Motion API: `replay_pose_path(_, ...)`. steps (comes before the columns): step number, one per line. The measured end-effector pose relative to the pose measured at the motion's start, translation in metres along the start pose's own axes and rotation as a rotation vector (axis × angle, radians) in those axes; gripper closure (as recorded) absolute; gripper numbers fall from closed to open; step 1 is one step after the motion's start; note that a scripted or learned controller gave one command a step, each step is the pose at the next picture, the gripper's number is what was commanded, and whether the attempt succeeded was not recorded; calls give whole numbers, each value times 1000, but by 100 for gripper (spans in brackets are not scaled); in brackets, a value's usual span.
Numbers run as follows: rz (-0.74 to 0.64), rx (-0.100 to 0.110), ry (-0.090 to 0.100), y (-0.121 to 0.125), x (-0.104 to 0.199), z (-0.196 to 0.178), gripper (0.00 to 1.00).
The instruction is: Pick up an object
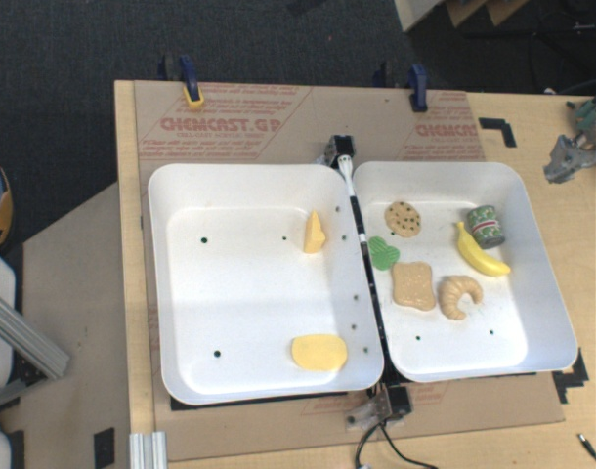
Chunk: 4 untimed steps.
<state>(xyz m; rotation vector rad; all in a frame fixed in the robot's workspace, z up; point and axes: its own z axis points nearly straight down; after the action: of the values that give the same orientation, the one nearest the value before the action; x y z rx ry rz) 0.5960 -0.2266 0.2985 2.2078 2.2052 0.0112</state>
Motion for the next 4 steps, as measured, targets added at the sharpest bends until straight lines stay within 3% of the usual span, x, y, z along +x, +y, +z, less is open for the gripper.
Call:
replay_pose_path(2, -1, 20, 10, -43, 3, -31, 100)
replay_pose_path(3, -3, 15, 7, -28, 2, -44, 100)
replay_pose_path(4, -1, 20, 10, -46, 3, -47, 100)
